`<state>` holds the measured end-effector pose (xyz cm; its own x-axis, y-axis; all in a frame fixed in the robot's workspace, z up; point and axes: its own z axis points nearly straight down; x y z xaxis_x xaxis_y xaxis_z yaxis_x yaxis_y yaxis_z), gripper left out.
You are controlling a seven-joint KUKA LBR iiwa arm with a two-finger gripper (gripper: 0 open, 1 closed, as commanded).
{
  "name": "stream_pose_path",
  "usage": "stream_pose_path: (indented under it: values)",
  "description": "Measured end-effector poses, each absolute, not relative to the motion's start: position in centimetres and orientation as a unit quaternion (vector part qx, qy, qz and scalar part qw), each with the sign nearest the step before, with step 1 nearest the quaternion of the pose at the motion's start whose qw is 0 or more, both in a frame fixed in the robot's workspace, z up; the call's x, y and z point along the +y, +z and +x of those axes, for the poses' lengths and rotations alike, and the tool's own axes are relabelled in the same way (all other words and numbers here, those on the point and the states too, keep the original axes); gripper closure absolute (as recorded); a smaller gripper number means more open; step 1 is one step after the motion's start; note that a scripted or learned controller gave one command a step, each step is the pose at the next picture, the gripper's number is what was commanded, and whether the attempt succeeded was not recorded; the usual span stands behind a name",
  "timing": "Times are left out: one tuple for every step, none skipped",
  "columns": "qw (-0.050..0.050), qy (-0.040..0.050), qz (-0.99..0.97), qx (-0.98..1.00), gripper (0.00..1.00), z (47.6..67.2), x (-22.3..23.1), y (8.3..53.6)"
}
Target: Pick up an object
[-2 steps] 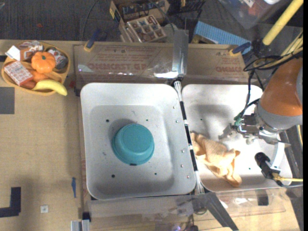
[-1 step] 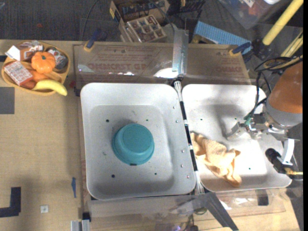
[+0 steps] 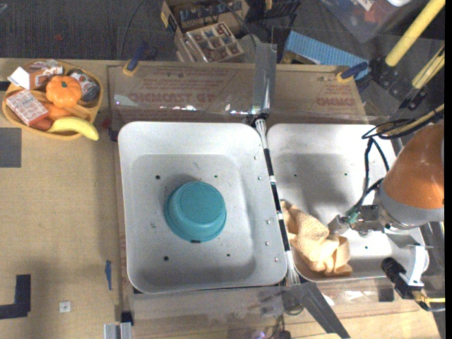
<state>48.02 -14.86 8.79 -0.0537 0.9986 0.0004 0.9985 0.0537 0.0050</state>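
Crumpled tan cloth point(image 3: 316, 244), the likeliest thing to be picked up, lies in the lower left corner of the right-hand bin point(image 3: 311, 147), low and right of centre in the frame, with its folds resting on the bin floor. At its right edge sits the tool point(image 3: 342, 224), reaching in from the right and touching or just short of the fabric; whether it is spread or pinched I cannot tell. Nothing looks lifted yet, so by my judgement the grasp and the raise are both left, while the teal bowl point(image 3: 196, 211) sits upside down, untouched, mid-frame in the left bin point(image 3: 134, 147).
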Motion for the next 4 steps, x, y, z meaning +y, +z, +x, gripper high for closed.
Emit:
stream_pose_path:
  values:
    - [0.003, 0.0021, 0.749, 0.663, 0.0, 52.9, -18.5, 8.8]
    - [0.003, 0.0013, 0.704, 0.71, 0.0, 59.3, -18.8, 8.7]
    - [0.002, 0.0006, 0.696, 0.718, 0.0, 60.7, -12.6, 11.0]
    - [0.002, 0.0001, 0.736, 0.677, 0.0, 60.2, -18.9, 18.5]
